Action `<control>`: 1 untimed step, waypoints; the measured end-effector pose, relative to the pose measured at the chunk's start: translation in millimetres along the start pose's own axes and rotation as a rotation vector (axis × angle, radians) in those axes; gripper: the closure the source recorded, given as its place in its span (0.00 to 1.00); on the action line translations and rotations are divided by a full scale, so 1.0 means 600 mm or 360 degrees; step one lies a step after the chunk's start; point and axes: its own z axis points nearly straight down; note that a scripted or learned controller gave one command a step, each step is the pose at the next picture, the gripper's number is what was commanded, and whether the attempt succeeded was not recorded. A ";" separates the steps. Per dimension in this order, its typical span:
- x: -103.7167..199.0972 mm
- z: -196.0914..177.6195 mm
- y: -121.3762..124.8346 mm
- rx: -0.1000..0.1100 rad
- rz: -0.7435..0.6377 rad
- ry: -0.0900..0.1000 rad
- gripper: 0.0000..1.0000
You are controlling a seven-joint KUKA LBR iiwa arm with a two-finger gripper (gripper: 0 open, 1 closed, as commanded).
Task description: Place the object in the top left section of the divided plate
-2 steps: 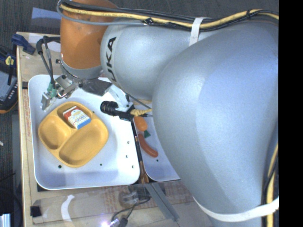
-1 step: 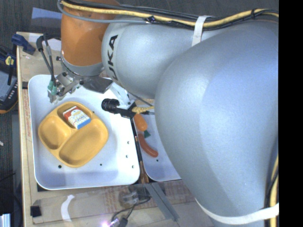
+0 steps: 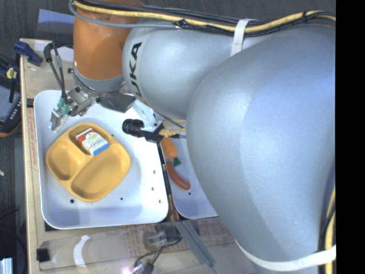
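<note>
Gripper: the gripper (image 3: 59, 112) hangs over the far left corner of the left bin (image 3: 45, 204), just beyond the far rim of the divided plate (image 3: 85, 190). From where I stand I cannot tell whether it is released or clenched, and I cannot tell whether it touches the bin floor.
Arm: the grey arm (image 3: 256, 124) reaches in from the right and covers most of the right bin (image 3: 194, 209). Its orange band (image 3: 97, 44) sits above the wrist.
Right bin: along its left side, beside the wall between the bins, lie an orange carrot-like piece (image 3: 169, 148), a small green bit (image 3: 177, 161) and a red sausage-like piece (image 3: 180, 180).
Plate: yellow, three compartments, flat in the middle of the left bin.
Object: a small box (image 3: 93, 142), white with red and blue print, lies flat in the plate's far compartment, apart from the gripper and turned slantwise to the rim.
</note>
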 end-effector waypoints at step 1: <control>0.000 0.000 0.000 0.0000 0.0000 0.0000 0.00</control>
